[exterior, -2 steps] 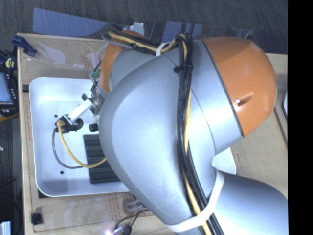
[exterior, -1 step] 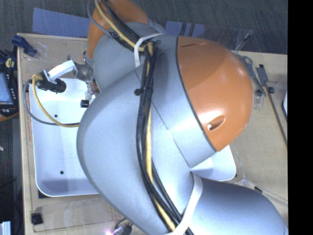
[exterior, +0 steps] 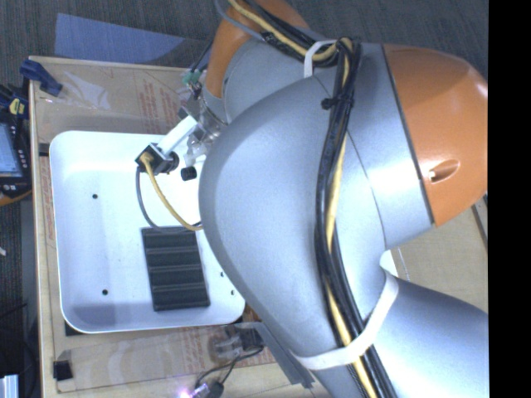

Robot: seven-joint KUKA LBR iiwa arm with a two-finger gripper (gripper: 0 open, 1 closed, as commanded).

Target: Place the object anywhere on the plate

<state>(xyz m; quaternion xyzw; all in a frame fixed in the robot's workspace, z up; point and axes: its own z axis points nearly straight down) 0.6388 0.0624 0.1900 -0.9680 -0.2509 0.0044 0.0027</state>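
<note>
My gripper (exterior: 175, 269) is a dark ribbed block hanging over the near right part of the left white bin (exterior: 83, 222). It casts a faint shadow on the bin floor toward the front left corner. A black and yellow cable (exterior: 158, 206) loops from a white bracket (exterior: 170, 149) on the wrist down toward the gripper. The bulky grey and orange arm (exterior: 332, 189) covers the right half of the view and whatever lies under it.
The bin's bare white floor stretches left of the gripper, with raised walls at the left and front. The wooden bench (exterior: 124, 89) borders the bin at the back. A dark device (exterior: 12, 152) sits off the left edge, and loose cables (exterior: 232, 347) lie by the bench front.
</note>
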